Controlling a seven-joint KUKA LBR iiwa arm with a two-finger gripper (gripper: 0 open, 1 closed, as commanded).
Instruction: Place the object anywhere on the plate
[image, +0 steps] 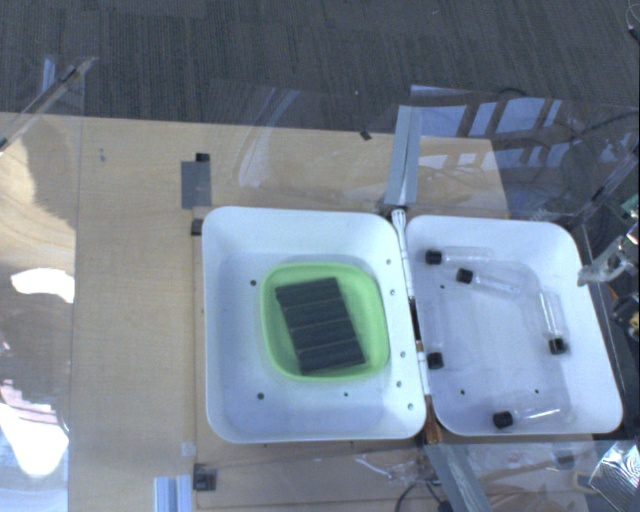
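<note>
- Judging by how things lie, the placing step looks done: the block (318, 326) rests flat on the plate (271, 305), inside its rim on all sides.
- The plate sits in the left bin (228, 400), a little right of that bin's middle, and the block lies near the plate's centre, turned at a slant to the bin walls.
- The claw's state, wide or narrow, cannot be told from this view.
- What remains is probably only to keep the arm away from the left bin, so nothing nudges the block or shifts the plate.
- If another try is called for, the next move would need a grasp across the block's shorter width, lined up with its slant.
- The block is dark grey to black, rectangular and low, with ridges running across it that split its top into several bands.
- Its matte surface stands out sharply against the bright green plate.
- The right bin (590, 398) holds clear tubes (487, 283) with black caps, well apart from the plate.
</note>
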